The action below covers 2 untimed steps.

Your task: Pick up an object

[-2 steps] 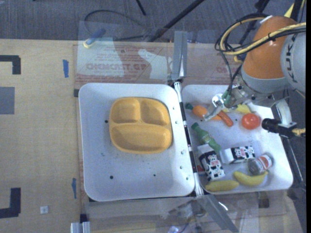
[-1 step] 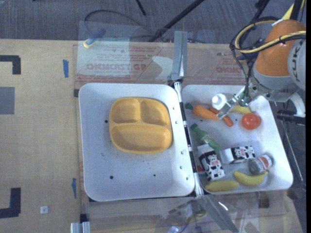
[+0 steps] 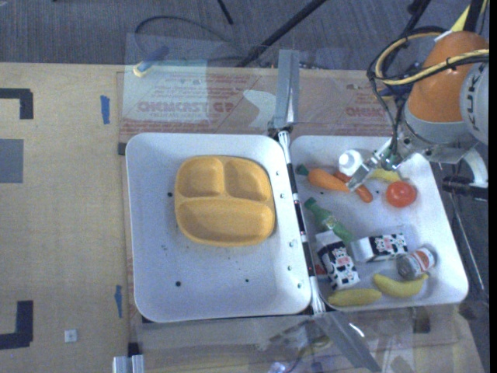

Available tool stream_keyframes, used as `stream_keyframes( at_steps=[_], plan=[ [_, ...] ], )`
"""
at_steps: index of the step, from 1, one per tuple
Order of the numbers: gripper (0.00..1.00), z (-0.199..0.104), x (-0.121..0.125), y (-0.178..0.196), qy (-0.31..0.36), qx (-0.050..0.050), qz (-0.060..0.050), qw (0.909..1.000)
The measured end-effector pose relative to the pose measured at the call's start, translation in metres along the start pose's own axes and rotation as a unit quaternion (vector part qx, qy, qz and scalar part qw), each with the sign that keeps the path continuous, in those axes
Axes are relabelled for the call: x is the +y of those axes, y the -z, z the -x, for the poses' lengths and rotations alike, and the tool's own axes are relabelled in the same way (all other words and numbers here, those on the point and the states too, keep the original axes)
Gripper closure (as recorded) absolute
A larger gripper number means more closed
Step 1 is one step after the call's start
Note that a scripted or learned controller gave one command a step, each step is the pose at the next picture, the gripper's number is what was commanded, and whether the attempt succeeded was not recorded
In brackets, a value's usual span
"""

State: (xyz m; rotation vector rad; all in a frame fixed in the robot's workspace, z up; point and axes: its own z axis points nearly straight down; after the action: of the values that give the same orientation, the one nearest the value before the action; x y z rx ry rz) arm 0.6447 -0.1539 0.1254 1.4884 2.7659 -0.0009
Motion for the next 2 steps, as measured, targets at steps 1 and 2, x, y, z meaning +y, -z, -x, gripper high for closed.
stream_keyframes(
  at_steps=[1,2],
  plan=[
    [0.00,0.0090,0.0032,-0.0263,-0.102,-0.007,0.008,0.9948],
    [1.00,0.0074,-0.0015,-0.0211,-0.102,0.000,-0.002,0.9948]
  ],
)
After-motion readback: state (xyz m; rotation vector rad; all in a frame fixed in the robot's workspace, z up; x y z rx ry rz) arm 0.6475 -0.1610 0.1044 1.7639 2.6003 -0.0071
